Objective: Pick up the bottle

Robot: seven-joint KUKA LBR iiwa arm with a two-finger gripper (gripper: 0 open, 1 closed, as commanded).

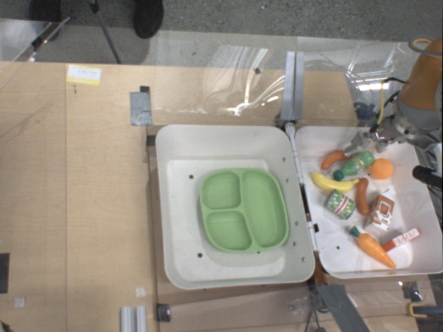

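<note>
The bottle (356,164) is green with a darker cap end and lies on its side near the back of the right bin (415,265). It rests between a reddish-orange sausage (332,159) and an orange (382,169). My gripper (372,138) hangs just behind and above the bottle, at the end of the grey arm with its orange band (423,81). Nothing shows as held in the gripper.
The right bin also holds a banana (332,182), a green can (339,204), a red sausage (363,196), a small carton (380,212), a carrot (374,249) and a red-and-white tube (401,239). A green divided plate (243,209) lies in the left bin (173,185).
</note>
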